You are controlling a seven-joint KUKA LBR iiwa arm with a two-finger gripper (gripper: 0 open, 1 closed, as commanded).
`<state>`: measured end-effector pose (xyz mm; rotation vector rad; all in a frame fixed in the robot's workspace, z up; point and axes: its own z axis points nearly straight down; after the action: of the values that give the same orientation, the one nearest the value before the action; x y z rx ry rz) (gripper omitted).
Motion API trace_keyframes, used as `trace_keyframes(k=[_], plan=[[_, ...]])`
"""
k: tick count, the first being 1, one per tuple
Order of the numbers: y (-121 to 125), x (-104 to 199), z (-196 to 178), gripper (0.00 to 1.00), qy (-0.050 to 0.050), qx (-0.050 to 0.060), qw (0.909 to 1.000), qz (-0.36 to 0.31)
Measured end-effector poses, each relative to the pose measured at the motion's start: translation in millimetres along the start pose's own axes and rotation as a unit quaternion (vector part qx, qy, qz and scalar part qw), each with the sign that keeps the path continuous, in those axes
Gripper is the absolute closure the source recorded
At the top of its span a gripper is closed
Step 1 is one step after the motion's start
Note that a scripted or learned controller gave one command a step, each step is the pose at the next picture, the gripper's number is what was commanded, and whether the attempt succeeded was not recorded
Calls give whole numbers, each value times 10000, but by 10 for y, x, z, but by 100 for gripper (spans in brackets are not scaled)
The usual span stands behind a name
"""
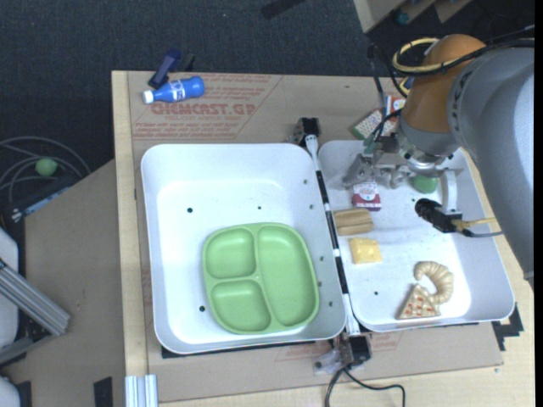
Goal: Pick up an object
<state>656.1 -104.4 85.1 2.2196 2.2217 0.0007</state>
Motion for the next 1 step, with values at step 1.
trace_keyframes(k=[1], plan=[[-114,123,2,0,6,14,10000,0]])
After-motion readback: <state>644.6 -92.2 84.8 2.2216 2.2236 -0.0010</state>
